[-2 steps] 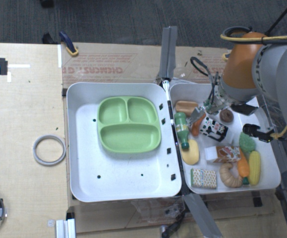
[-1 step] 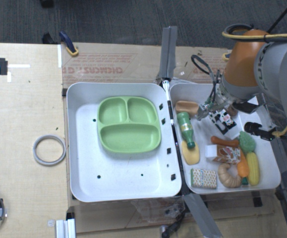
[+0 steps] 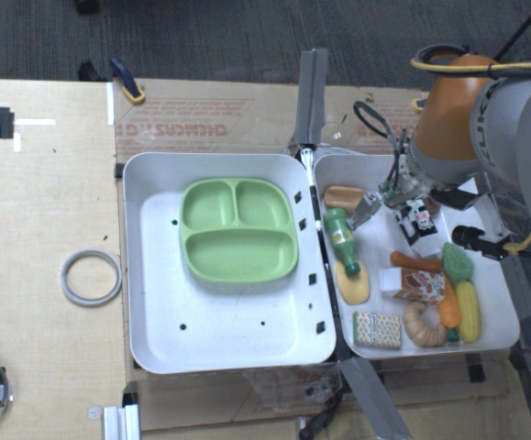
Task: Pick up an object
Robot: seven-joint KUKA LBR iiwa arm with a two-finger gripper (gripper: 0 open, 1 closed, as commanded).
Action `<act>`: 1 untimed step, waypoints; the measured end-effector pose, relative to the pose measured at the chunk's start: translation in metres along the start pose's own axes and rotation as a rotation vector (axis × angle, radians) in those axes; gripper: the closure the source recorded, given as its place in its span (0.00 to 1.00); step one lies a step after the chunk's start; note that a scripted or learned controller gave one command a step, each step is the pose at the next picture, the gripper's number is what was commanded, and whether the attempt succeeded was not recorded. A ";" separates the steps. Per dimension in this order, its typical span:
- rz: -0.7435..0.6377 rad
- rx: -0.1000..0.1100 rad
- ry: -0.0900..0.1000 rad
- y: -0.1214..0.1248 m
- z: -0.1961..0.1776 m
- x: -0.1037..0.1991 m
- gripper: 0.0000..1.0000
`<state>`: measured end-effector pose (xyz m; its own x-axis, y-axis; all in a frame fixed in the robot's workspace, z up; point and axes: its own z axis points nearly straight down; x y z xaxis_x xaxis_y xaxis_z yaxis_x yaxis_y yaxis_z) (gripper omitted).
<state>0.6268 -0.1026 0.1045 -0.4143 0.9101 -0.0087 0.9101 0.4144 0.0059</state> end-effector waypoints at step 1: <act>0.076 0.004 0.005 -0.003 -0.057 -0.075 0.00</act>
